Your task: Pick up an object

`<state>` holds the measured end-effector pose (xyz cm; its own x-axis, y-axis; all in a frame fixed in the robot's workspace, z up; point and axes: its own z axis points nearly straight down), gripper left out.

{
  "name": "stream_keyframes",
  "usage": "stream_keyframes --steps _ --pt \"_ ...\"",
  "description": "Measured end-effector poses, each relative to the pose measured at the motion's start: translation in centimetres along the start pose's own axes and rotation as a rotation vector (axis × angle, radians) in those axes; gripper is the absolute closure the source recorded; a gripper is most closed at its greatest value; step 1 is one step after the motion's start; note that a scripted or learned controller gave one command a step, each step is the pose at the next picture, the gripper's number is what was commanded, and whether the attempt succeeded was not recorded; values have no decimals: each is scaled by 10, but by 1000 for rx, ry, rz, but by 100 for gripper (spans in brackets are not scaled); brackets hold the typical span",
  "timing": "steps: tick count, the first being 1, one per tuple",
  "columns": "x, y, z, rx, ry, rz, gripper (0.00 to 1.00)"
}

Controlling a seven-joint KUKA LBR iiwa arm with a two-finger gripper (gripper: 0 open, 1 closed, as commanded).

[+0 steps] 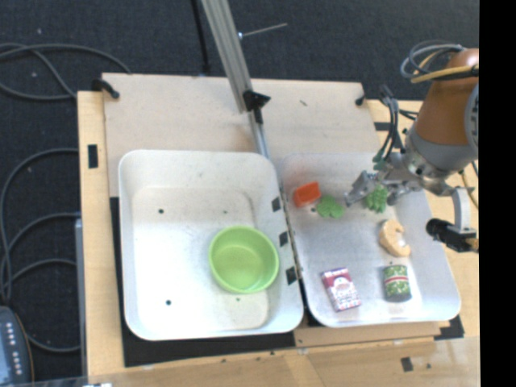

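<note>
**Tool low over the right bin, among green pieces**

The arm (447, 119) enters from the right of the frame, and the tool (372, 190) sits low in the upper part of the right bin (439, 297). A dark green piece (377, 200) lies at its tip; whether it sits between the fingers, and whether they are spread or pressed together, cannot be told at this size. A lighter green piece (329, 209) and an orange block (306, 193) lie just to the left. A tan piece (393, 238), a red packet (341, 289) and a green can (396, 283) lie lower in the same bin. The left bin (145, 184) holds a green bowl (243, 260).

For a sound grasp, the fingers should straddle one piece alone, clear of its neighbours and of the bin wall, and close fully before any lift. The clustered green pieces invite a glancing or double contact; the isolated can or packet would likely be an easier target.
</note>
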<state>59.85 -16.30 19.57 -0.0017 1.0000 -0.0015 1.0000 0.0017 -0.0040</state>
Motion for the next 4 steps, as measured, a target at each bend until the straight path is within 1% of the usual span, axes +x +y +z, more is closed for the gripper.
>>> stream_keyframes --steps 1,2,3,4 --pt "4 -1 42 -2 0 2 0" --pt "3 -2 95 -1 -1 3 0" --pt "2 0 81 -7 0 8 100" --pt "2 -7 33 -9 1 6 100"
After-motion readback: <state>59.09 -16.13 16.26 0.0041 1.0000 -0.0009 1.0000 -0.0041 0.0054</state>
